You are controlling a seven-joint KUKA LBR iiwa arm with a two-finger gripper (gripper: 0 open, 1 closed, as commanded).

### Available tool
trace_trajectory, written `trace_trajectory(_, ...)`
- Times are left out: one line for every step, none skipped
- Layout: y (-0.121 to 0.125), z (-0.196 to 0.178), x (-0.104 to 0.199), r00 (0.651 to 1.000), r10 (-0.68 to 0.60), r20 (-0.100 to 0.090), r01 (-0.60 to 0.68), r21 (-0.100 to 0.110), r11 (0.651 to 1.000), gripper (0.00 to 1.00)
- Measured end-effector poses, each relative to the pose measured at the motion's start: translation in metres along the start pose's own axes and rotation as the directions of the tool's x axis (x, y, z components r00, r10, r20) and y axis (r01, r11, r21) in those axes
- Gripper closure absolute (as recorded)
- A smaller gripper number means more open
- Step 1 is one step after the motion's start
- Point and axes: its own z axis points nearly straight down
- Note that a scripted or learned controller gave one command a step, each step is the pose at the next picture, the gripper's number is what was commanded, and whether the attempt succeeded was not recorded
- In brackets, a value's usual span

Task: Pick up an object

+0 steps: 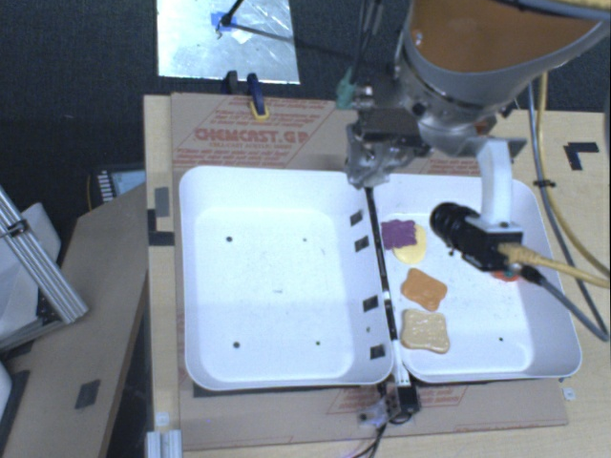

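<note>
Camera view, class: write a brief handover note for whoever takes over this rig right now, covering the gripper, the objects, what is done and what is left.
Gripper: above the far end of the divider between the bins, nothing seen in it.
Objects: all in the right bin, near the divider: purple piece, yellow piece, orange piece, toast.
Done: no pick yet.
Left: descend on one piece, grasp, lift.
</note>
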Motion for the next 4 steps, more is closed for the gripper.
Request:
trace_trajectory(0.048,-0.031,0.057,1.0,0.002,0.001,-0.002,0.0,1.0,1.0)
trace_trajectory(0.047,-0.03,0.054,1.0,0.005,0.003,-0.005,0.005,1.0,0.0)
trace_trajectory(0.047,-0.041,0.055,1.0,0.001,0.001,-0.001,0.001,1.0,1.0)
trace_trajectory(0.047,-0.041,0.055,1.0,-0.001,0.002,0.001,0.003,1.0,0.0)
